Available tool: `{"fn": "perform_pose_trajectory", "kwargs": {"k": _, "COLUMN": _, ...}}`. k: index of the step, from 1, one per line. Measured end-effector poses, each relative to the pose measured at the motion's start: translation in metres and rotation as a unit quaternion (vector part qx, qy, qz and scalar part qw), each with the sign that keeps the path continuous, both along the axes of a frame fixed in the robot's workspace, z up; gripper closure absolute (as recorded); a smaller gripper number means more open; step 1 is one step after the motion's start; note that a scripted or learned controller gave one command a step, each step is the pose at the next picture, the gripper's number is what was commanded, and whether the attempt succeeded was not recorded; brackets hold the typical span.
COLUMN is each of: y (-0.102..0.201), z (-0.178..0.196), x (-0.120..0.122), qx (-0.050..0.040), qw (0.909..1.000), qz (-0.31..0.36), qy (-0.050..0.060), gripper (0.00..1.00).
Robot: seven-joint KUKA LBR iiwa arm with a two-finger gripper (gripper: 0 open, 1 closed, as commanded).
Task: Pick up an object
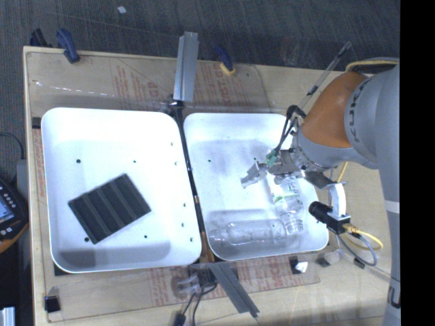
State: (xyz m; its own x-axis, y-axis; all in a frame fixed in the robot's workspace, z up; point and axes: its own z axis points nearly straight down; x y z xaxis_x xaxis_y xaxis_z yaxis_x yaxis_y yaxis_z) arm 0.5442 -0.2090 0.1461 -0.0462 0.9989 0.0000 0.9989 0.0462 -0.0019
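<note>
A robot arm's gripper hangs low over the right-hand bin, its grey fingers pointing toward that bin's middle. Whether they are spread or closed cannot be told from this angle; nothing can be seen caught between them.

Just beside the gripper, toward the near-right corner, a small clear plastic bottle lies on the bin floor, its outline hard to separate from the white surface. A larger clear bottle lies on its side along the bin's near wall, close to the small one; whether the two touch is not clear.

Behind the gripper, the orange band above the wrist and the grey arm fill the right of the scene, reaching in over the bin's right rim.

In the left-hand bin, well apart from the gripper, a dark ribbed panel lies flat and askew near the front.

The step in hand looks like the approach: the gripper is down among the bottles but no grasp is evident, so the pick appears not yet made. The next move would seem to call for setting the fingers squarely across one bottle's body, closing, then lifting straight up; clear, round plastic is likely to roll or slip if caught off-centre.
</note>
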Motion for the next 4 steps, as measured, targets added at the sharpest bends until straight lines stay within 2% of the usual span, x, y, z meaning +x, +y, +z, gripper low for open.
{"fn": "perform_pose_trajectory", "kwargs": {"k": 1, "y": 0.011, "z": -0.008, "x": 0.009, "qx": -0.0005, "qw": 0.9986, "qz": -0.053, "qy": -0.001, "gripper": 0.00}}
{"fn": "perform_pose_trajectory", "kwargs": {"k": 2, "y": 0.002, "z": 0.087, "x": -0.031, "qx": 0.0000, "qw": 0.9999, "qz": -0.012, "qy": -0.001, "gripper": 0.00}}
{"fn": "perform_pose_trajectory", "kwargs": {"k": 3, "y": 0.003, "z": 0.191, "x": -0.066, "qx": -0.0004, "qw": 0.9974, "qz": -0.071, "qy": -0.002, "gripper": 0.00}}
{"fn": "perform_pose_trajectory", "kwargs": {"k": 4, "y": 0.014, "z": 0.104, "x": -0.057, "qx": 0.0001, "qw": 0.9965, "qz": -0.083, "qy": 0.001, "gripper": 0.00}}
